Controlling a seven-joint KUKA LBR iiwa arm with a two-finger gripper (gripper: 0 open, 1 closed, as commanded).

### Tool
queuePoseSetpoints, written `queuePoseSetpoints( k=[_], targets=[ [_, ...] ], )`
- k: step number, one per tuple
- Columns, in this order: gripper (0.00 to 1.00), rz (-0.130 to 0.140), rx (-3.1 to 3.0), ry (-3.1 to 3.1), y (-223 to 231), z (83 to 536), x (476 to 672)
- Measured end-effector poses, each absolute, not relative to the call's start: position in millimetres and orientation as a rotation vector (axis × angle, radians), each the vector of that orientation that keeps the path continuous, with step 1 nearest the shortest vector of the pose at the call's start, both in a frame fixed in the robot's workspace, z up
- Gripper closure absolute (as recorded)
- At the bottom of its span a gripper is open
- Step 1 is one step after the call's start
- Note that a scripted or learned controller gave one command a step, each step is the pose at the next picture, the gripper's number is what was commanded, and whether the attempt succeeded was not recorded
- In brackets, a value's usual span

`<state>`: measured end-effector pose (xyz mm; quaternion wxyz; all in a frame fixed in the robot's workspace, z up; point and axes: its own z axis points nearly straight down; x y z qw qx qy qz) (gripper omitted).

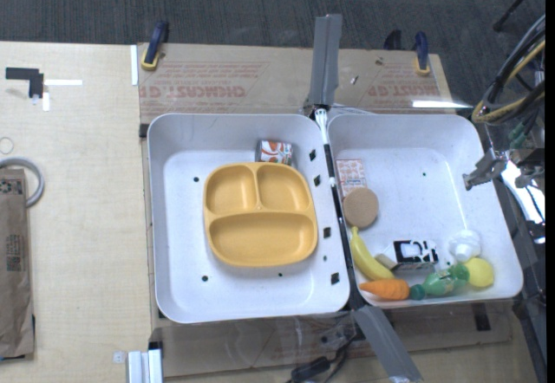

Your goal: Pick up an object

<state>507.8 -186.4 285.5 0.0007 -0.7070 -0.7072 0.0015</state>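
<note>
The right bin point(434, 156) holds a brown round object point(361, 207), a banana point(368, 258), an orange carrot point(385, 289), a black and white box point(414, 252), a green item point(438, 284), a yellow lemon-like ball point(479, 272), a small white piece point(465, 244) and a flat pink-printed packet point(349, 172). The left bin point(173, 225) holds a yellow divided plate point(260, 214) and a small orange-printed carton point(275, 151). Grey metal at the arm's end point(486, 172) pokes in over the right bin's right rim, well above the objects and touching none.
A grey divider bar point(326, 61) runs between the bins at the back. Cardboard point(234, 78) with blue clamps lies behind them. Cables point(516, 78) hang at the right edge. A brown bag point(13, 260) lies on the bench far left.
</note>
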Motion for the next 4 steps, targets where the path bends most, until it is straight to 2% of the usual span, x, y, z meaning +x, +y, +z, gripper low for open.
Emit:
queuePoseSetpoints(
  k=[1,2,3,4],
  targets=[
    [0.0,0.004,-2.211,-2.229,-187,212,477.1],
    [0.0,0.004,-2.383,-2.043,-167,177,488.2],
    [0.0,0.007,-2.443,-1.97,-105,169,476.5],
    [0.0,0.005,-2.287,-2.153,-155,152,534.6]
  ],
)
